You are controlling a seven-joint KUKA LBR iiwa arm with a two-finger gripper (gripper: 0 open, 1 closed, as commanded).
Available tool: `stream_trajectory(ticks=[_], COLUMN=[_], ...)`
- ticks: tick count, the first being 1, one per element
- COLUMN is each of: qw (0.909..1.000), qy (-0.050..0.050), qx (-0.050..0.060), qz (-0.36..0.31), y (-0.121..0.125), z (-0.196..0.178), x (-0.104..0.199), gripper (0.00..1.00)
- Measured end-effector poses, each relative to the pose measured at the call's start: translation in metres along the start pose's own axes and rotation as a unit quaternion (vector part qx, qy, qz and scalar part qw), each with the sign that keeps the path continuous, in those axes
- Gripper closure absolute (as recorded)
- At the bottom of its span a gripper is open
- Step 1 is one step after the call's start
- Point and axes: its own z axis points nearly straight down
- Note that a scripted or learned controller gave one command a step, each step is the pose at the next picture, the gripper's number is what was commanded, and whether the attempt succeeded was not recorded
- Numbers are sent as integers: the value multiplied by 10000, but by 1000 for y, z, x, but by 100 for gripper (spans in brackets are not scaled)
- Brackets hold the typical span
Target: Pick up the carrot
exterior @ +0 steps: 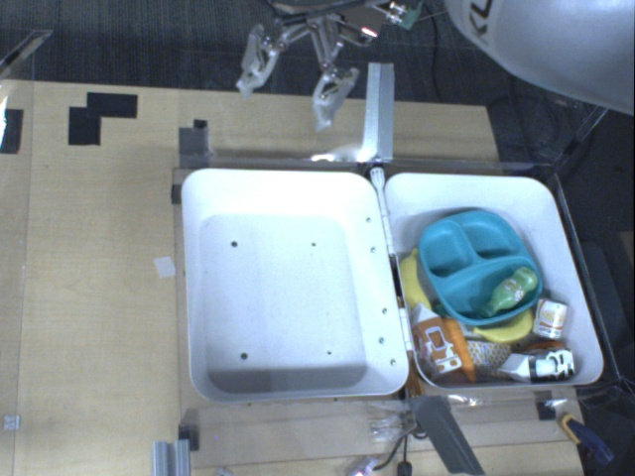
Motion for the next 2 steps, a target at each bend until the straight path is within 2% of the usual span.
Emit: stream_trajectory(ticks=[1, 2], qw=[9932, 10000], qy=[8, -2], qx=[-4, 5], qz=[1167, -18], y=[-3, -1], z=[0, -1], x=[6, 2], gripper=[0, 0])
